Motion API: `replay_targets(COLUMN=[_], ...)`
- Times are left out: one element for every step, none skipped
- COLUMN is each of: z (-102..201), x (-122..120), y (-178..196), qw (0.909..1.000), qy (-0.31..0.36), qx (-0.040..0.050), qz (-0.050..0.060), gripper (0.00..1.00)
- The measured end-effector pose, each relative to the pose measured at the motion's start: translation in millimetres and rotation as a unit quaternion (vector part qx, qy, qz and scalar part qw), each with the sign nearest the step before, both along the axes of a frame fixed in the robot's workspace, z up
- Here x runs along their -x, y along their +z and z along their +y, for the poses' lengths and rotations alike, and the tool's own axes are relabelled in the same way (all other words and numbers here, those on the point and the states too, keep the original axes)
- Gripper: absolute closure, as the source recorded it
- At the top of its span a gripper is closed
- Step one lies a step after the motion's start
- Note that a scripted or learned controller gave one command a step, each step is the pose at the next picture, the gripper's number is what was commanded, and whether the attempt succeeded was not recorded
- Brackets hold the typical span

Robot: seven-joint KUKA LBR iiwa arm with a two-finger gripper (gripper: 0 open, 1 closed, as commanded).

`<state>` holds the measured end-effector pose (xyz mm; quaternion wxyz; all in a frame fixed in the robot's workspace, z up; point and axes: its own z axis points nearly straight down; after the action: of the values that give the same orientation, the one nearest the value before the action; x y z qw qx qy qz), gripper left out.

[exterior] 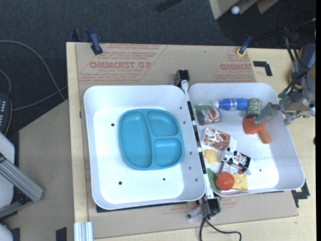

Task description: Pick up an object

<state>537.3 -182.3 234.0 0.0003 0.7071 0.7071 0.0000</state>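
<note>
**Pincer at the right bin's rim, orange piece just below it**

From my station I see the desk (150, 59) carrying two white bins side by side. The left bin (100, 179) holds one blue divided plate (150, 138) with three compartments — nothing else. The right bin (283, 159) carries all the small goods, so any pick has to come from there.

The arm reaches in from the right, and its pincer (267, 113) hangs over the right bin's upper right part. I cannot tell whether it is spread or pressed together; the tip is a dark blur from here. Just beside it, perhaps touching, lies one orange carrot-shaped piece (257, 129) — my likely target. It looks like light, stiff plastic, smooth and a little slippery, so I would take it across its thicker upper end rather than the narrow tail.

Counting the rest: one blue-labelled bottle (233, 104) lying on its side along the far wall, one small can (254, 106) at its right end, one jar-like can (209, 115) near the dividing wall, one printed packet (216, 138), one yellow piece (211, 156), one black-and-white packet (235, 159), one red tomato-like ball (225, 180) and one yellow wedge (241, 182) touching it. The packets look soft and crinkly; the bottle would roll.
</note>
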Motion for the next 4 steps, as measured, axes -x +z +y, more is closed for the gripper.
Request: replay_targets(z=[23,-37,10,42], x=[-47,-123,-40,6], y=[-124,-151,-150,-148], qw=[1.0,0.9997,1.0,1.0], qy=[0.0,0.006,0.0,-0.001], qx=[-0.0009,-0.0089,-0.0006,0.001], qz=[0.002,0.022,0.001,-0.003], gripper=[0.0,0.0,0.0,0.0])
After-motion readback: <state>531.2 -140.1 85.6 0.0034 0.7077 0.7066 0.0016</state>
